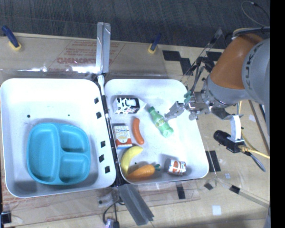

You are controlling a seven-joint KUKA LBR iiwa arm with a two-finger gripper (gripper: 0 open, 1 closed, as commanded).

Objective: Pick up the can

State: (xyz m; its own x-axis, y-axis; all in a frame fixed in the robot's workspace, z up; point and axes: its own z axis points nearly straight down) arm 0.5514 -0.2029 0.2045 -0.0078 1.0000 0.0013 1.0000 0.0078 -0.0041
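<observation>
Can (176,167) seemingly well below tool (175,110)

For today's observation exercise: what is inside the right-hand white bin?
Inside the right bin: a can, carrot, banana, sausage, green bottle, a small red carton and a black-and-white carton. Anything beneath them is covered.

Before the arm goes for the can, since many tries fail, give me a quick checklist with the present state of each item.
1. Can in view, lying near the right bin's front edge: ok.
2. Claw over the can: not ok, it is above the green bottle.
3. Claw free of any object: cannot tell.
4. Room around the can: not ok, the carrot lies close on its left and the bin wall close behind.
5. Can upright: not ok, on its side.
</observation>
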